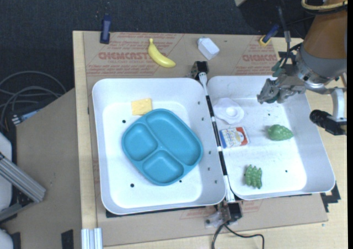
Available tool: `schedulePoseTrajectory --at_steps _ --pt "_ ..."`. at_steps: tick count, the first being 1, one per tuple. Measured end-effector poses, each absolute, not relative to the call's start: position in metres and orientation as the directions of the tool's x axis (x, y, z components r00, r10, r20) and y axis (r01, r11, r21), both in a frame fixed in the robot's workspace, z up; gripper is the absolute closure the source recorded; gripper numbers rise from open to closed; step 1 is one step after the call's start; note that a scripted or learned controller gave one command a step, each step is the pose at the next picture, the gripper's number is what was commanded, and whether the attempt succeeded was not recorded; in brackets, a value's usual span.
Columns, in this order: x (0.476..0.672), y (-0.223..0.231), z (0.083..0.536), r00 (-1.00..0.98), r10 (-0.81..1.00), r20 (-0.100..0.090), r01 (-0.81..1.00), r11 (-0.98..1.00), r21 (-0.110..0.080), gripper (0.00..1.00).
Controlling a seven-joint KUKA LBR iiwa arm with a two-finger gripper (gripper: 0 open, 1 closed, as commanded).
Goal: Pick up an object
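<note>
My gripper [271,95] hangs over the back part of the right bin [309,176], a little above its floor. I see nothing between its fingers. In that bin lie a white cup-like piece [229,112] near the left wall, a small red and white packet [233,136] just in front of it, a pale green lumpy object [279,132] toward the right, and a dark green bunch [253,176] near the front. The pale green object lies in front of the gripper and slightly to its right.
The left bin [110,187] holds a blue divided plate [160,146] and a yellow block [141,106] behind it. On the bench behind the bins lie a banana [159,55], a white block [208,48] and a blue item [105,28].
</note>
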State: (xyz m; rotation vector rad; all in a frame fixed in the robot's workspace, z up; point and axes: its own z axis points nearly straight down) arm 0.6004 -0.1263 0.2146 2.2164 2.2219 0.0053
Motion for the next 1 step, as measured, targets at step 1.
schedulePoseTrajectory --at_steps 1 --pt "0.6141 -0.0633 0.2035 -0.002 1.000 0.001 1.000 0.002 0.000 1.00"
